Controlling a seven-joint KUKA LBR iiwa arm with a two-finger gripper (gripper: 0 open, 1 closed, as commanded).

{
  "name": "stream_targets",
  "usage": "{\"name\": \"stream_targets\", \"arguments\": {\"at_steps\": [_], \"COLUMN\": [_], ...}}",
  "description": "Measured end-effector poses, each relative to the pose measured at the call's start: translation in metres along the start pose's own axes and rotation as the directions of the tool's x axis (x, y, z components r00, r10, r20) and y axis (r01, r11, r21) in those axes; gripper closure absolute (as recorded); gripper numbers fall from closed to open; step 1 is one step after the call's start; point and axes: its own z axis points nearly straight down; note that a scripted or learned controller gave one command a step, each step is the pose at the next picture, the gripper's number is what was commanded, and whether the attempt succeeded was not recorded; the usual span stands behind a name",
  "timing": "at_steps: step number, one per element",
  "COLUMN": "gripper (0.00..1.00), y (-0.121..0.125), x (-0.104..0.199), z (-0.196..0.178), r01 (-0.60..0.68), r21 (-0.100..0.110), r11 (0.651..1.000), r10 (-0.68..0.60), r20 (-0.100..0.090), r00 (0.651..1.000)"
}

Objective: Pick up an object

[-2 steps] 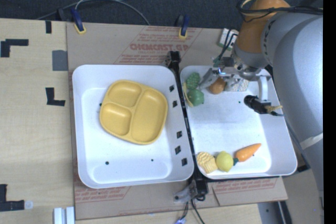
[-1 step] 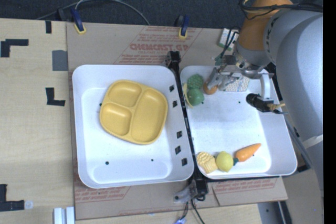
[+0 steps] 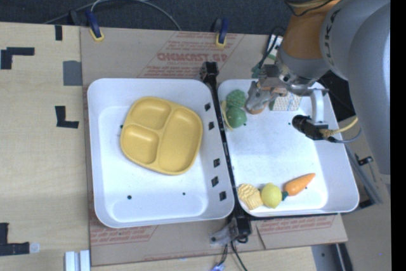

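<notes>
The gripper [image 3: 257, 100] hangs low over the far end of the right bin [image 3: 273, 143], just beside the green broccoli [image 3: 235, 108] that lies against the divider between the two bins; a small tan-brown thing shows at its tip, but whether the pincer is apart, together or clamped on anything cannot be told from this angle

Taking the broccoli as landmark: the left bin [image 3: 104, 136] lies across the divider from it and holds a yellow divided plate [image 3: 162, 134]; well toward the near edge from the broccoli, in the same bin, sit a corn cob [image 3: 249, 196], a lemon [image 3: 271, 195] and a carrot [image 3: 298, 183] in a row, touching or nearly so

The step in hand looks like the descent onto a thing at the far end of the bin, probably the broccoli; to do it well the tip should centre over the broccoli's bulk rather than its edge, keep off the divider wall beside it, come straight down, and close only once both sides are straddled; a lumpy rounded thing like this may squirt sideways toward the wall if pinched off-centre
</notes>
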Motion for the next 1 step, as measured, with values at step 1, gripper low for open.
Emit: {"name": "stream_targets", "arguments": {"at_steps": [1], "gripper": [1.0], "y": [-0.0826], "x": [-0.0213], "z": [-0.0128], "r01": [-0.002], "r21": [0.001], "r11": [1.0], "r10": [0.002], "r20": [0.002], "r00": [1.0]}}
